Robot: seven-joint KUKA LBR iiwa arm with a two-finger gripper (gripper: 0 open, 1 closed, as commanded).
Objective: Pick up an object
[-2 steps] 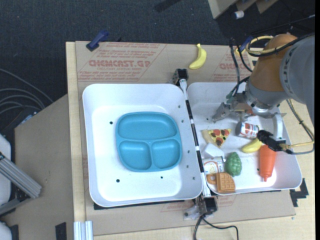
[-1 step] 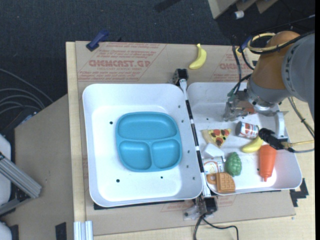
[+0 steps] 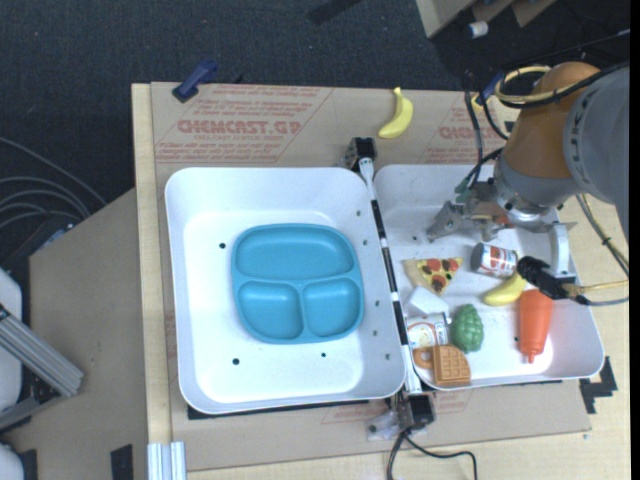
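The claw (image 3: 455,213) hangs spread and empty over the right bin (image 3: 420,183); next it must drop onto the can (image 3: 494,259).

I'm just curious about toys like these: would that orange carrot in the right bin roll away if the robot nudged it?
Probably a little: the carrot looks rounded and tapered, so it would likely curve rather than roll straight. It looks like stiff, light plastic. The bin wall close beside it should stop it.
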